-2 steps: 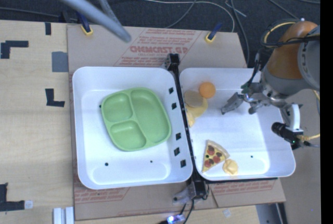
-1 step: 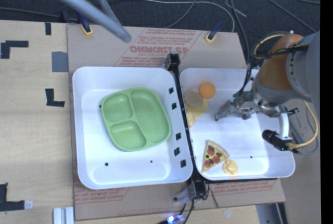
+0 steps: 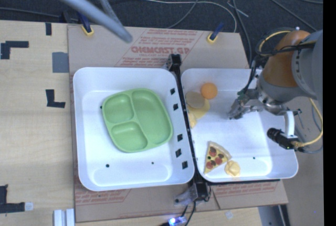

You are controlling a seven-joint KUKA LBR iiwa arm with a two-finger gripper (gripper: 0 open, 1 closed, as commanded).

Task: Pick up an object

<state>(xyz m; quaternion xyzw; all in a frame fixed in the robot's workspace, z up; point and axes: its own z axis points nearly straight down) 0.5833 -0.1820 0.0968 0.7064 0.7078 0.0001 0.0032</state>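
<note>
- Camera view: the jaws (image 3: 234,113) hang low over the right bin (image 3: 262,167), in its middle part toward the far side; they are small and dark here, and I cannot tell whether they stand wide or narrow, nor that anything sits between them.
- The arm (image 3: 286,70), grey with its orange band, reaches in from the right edge above that bin.
- Left of the jaws, near the bin's left wall, an orange ball (image 3: 209,90) lies beside a tan round piece (image 3: 195,100), with a pale yellow piece (image 3: 197,113) just nearer.
- At the near side of the same bin lies a pizza slice toy (image 3: 215,156), a small yellow lump (image 3: 232,168) just to its right.
- The left bin (image 3: 89,167) holds a green divided plate (image 3: 137,119).
- Both bins rest on brown cardboard (image 3: 157,46) on the worktop (image 3: 31,130).
</note>
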